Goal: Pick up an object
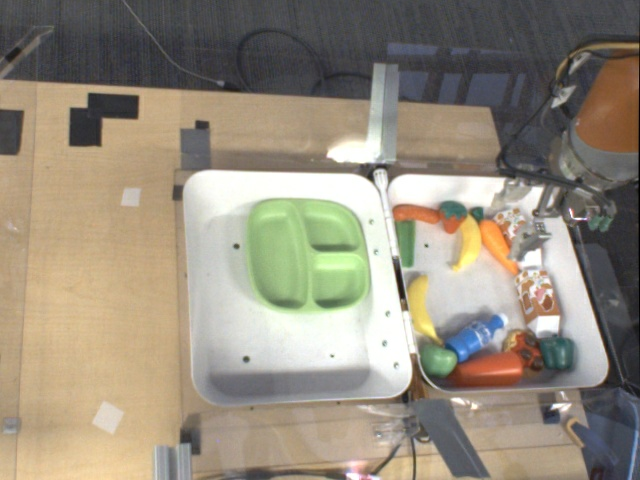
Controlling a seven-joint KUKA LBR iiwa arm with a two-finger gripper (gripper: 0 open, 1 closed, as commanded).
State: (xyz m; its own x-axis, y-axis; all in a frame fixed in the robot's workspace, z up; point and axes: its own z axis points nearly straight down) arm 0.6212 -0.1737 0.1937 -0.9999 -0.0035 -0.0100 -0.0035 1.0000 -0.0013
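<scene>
1. The gripper (pixel 537 230) hangs at the upper right of the frame, over the right bin's (pixel 590 298) upper right corner. Whether it is spread or pressed together, I cannot tell; its tips are small and blurred against the white floor.
2. Nothing shows between its tips, so I judge that no object is picked yet.
3. The arm (pixel 608 118), grey with an orange band, reaches in from the right edge above it.
4. Candidates lie in the right bin: a carrot (pixel 497 243) just left of the gripper, a yellow banana (pixel 466 240) beside that, and a small carton (pixel 536 290) just below.
5. Lower in the bin sit a blue bottle (pixel 474 336), a second banana (pixel 421 308) and a red pepper (pixel 490 370), well apart from the gripper.
6. The left bin (pixel 215 268) holds a green tray (pixel 305 253).
7. Left to do, as I judge: descend, close on 1 item, most likely the carrot or carton, then lift.
</scene>
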